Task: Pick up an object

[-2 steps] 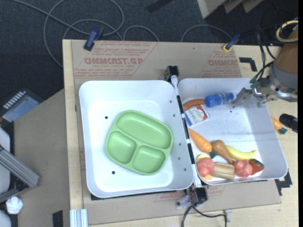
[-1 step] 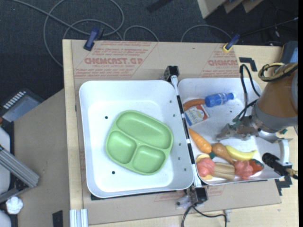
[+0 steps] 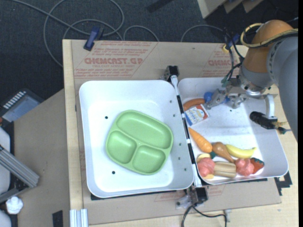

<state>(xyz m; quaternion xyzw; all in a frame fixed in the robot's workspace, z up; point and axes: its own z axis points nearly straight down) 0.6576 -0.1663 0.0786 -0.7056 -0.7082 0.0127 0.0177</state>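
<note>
Gripper [image 3: 226, 97]: near right white plastic bin's [image 3: 277, 148] far edge (finger state unclear).
Left white bin [image 3: 94, 141]: holds green three-compartment plastic tray [image 3: 138, 142].

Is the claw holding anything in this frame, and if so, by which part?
Nothing is held. The claw hangs over the right bin, apart from the toy food.

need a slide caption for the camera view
KUKA arm's claw hovers at the far end of the right bin of toy food; a green divided plate lies in the left bin.

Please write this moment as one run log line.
gripper: over right bin, far end | holding: nothing seen | toy food: near end | green tray: left bin
</note>
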